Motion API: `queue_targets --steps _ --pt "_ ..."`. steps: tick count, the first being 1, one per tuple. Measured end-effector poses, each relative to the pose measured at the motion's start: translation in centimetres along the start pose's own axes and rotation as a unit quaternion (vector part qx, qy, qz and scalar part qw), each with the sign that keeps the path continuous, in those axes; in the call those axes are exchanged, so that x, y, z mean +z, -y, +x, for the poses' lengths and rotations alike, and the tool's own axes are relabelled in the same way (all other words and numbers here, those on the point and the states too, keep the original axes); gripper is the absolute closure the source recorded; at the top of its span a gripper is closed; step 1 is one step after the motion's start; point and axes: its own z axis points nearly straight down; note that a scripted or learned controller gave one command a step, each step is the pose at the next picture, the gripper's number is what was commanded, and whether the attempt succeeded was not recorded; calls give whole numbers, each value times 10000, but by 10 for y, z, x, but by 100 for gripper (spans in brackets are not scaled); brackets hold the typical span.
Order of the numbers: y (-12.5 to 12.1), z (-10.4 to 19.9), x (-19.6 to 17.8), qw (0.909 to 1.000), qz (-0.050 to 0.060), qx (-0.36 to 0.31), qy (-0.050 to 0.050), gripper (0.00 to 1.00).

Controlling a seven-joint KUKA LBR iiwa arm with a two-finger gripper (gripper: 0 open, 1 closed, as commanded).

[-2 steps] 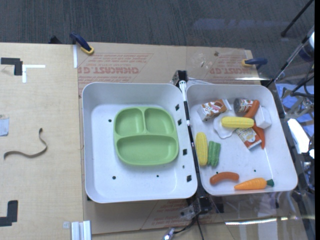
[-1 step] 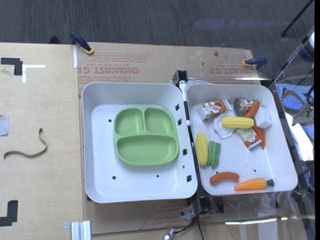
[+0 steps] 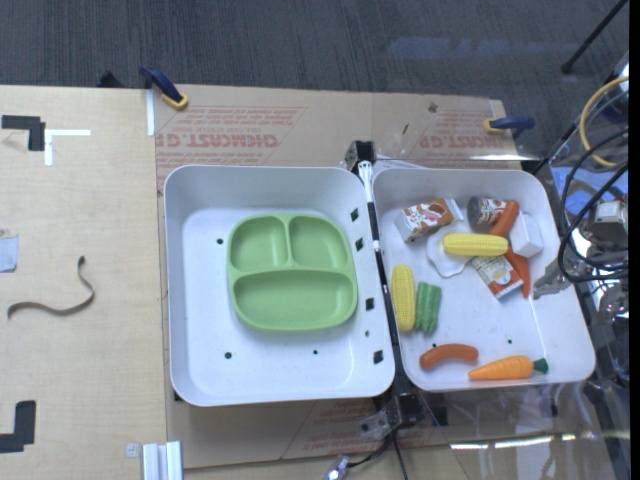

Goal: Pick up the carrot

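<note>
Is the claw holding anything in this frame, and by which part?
Nothing is seen held. The carrot lies loose near the right bin's front edge.

Robot hardware [image 3: 600, 258]: grey metal, black and yellow cables.

Green divided plate [image 3: 293, 271] lying in left white bin [image 3: 190, 358]. In right bin [image 3: 570, 343]: two corn cobs [image 3: 403, 297] [image 3: 474, 244], green pickle-like piece [image 3: 428, 306], orange sausage [image 3: 449, 355], small printed packets [image 3: 428, 218]. Blue clamps [image 3: 163, 86] on cardboard [image 3: 240, 133] over table [image 3: 70, 218].
</note>
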Motion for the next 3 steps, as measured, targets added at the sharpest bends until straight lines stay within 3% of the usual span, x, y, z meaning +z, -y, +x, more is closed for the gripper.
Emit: queue_targets --steps 1,2,3 --pt "-27 -43 27 9934 -4 -1150 -2 0" --pt "-26 -39 105 9370 -16 -3492 3 0" --pt "-33 -51 168 9072 -17 -4207 8 0"
